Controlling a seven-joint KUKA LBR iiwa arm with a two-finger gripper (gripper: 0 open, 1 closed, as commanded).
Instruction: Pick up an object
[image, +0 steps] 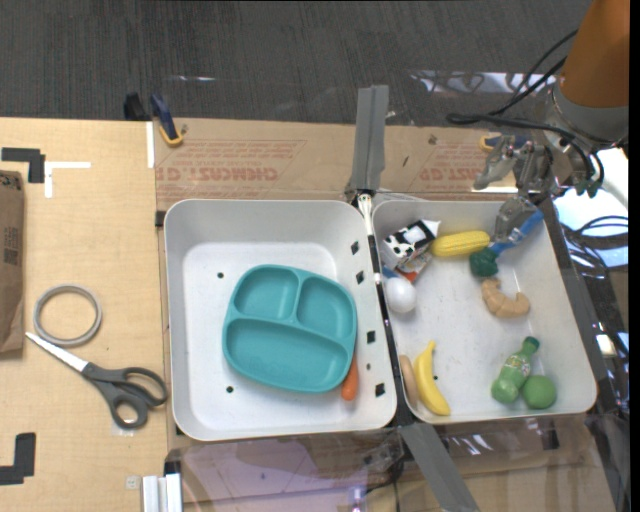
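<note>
My gripper (516, 214) hangs over the far right corner of the right bin (566, 300). Its tip is just above a blue strip (517, 236) that runs down to a dark green lump (484, 264). Whether it touches them is unclear. To the left of that lie a yellow corn cob (460, 243), a black-and-white toy (410, 240) and a white egg (400, 296). A tan croissant-like piece (505, 301) sits mid-bin. Toward the front are a banana (432, 380), a green bottle (514, 372) and a green ball (540, 392).
The left bin (190, 300) holds a teal divided plate (290, 328) and an orange carrot (350, 381) by its right wall. On the bench to the left lie scissors (110, 381) and a tape ring (67, 313). Cables (520, 85) trail behind the arm.
</note>
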